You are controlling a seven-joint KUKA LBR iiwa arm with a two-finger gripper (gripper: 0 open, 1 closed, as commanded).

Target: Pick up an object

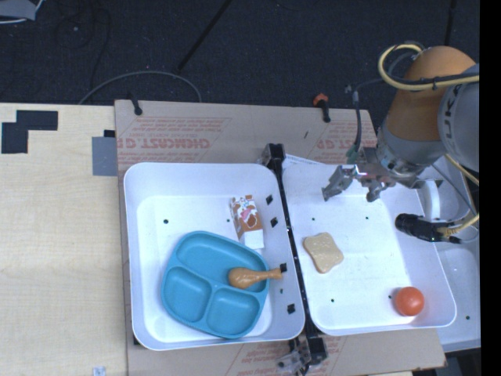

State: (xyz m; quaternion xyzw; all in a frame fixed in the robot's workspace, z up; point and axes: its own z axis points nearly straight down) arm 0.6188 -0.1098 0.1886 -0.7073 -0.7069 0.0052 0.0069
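Observation:
My gripper (354, 186) hangs over the far part of the right bin (368, 319), fingers spread open with nothing between them. A tan slice of toast (323, 252) lies in the right bin, below and a little left of the gripper. An orange-red tomato (408, 301) rests near that bin's front right corner. In the left bin (145, 210) a blue divided plate (207, 284) carries a brown chicken drumstick (252, 276) at its right edge. A small red and white packet (246, 215) lies above the plate.
A black divider (288, 241) runs between the two bins. Cardboard (227, 131) lies under and behind the bins. Pale wooden benchtop (55, 241) stretches to the left.

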